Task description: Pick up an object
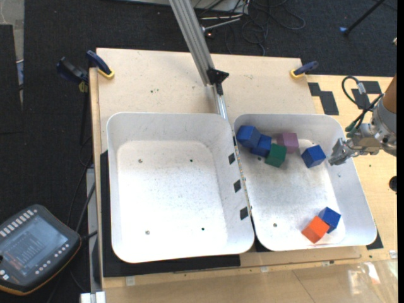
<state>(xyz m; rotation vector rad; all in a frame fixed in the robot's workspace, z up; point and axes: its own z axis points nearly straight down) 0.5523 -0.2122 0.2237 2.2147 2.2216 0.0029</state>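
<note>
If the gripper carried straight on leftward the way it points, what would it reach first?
Probably the lone blue cube, which lies just left of the gripper in the right bin. Height is unclear from this slanted view, so it might pass above it.

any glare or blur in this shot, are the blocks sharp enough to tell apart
Camera view: even, soft lighting, faint shadows only under the blocks; the white right bin looks bright but not blown out. The orange block and green block read clearly by colour, with soft edges. The gripper at the bin's right rim is slightly blurred.

Grey arm (385, 115) low at right, hand (339, 151) angled leftward.
</note>
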